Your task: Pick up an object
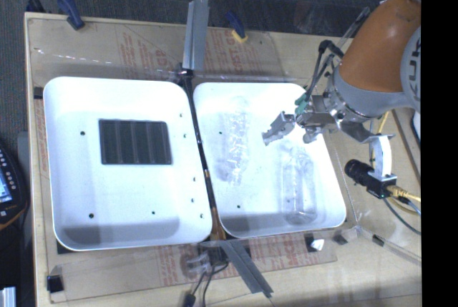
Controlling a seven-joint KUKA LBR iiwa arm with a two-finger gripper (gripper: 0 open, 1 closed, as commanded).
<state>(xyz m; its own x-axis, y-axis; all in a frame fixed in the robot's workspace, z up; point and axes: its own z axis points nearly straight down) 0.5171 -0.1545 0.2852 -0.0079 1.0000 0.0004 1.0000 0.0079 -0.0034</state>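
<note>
Gripper over the right bin, nothing held

Nearest, a clear bottle [298,187] lies in the right bin [329,216]; left of it, another clear object [234,141]. Above hangs the gripper [275,132], spread, gripping nothing. Transparent plastic may slip or roll when pinched.

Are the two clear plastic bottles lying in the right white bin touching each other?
Apart. The camera view shows bare white bin floor between the left clear plastic bottle and the right clear plastic bottle.
</note>
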